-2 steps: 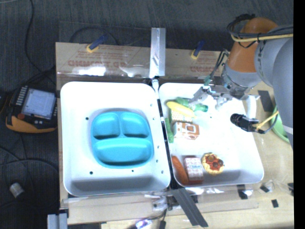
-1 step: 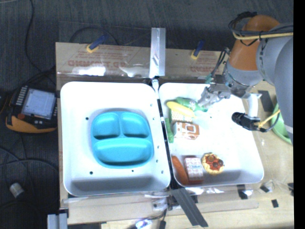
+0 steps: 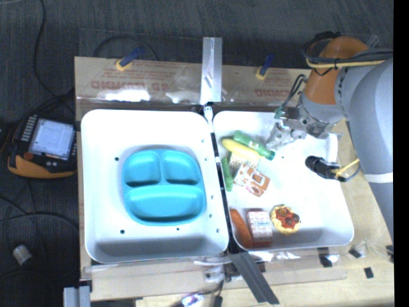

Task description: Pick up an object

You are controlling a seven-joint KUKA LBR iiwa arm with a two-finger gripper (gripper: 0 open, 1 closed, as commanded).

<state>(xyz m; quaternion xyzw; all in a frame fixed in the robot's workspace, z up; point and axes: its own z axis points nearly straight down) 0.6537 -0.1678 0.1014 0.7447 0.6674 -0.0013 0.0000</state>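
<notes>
Status: pick not yet achieved, as far as the camera view shows. Every candidate object lies on the floor of the right-hand shallow white plastic bin (image 3: 319, 200); nothing is lifted.

Contents of right bin, taking the bin centre as the clock centre:
- Yellow banana-shaped toy (image 3: 239, 148) at about 10 o'clock, lying across a green cylindrical bottle-like piece (image 3: 254, 143); the two touch.
- White packet with red-brown print (image 3: 251, 178), just below that pair, near the divider.
- Dark green stick-like item (image 3: 225, 171) along the left wall at 9 o'clock.
- Orange-red sausage-shaped toy (image 3: 238, 224) and a small pink-and-white boxed item (image 3: 259, 225) side by side at 7 o'clock.
- Round toy tart with red topping (image 3: 285, 217) at 6 o'clock.

Left-hand shallow white plastic bin (image 3: 102, 171) carries a light blue divided plastic tray (image 3: 165, 185); no graspable small item seen there.

End effector: grey metal two-finger gripper (image 3: 279, 135) sits low at roughly 12 o'clock in the right bin, just beside the right end of the green piece. Too small and cluttered to resolve: I cannot tell whether it is open, closed, or touching the green piece. Nothing can be made out in its grasp.

Remaining, by my judgement: secure a grasp (green piece or banana toy nearest) and lift clear.
</notes>
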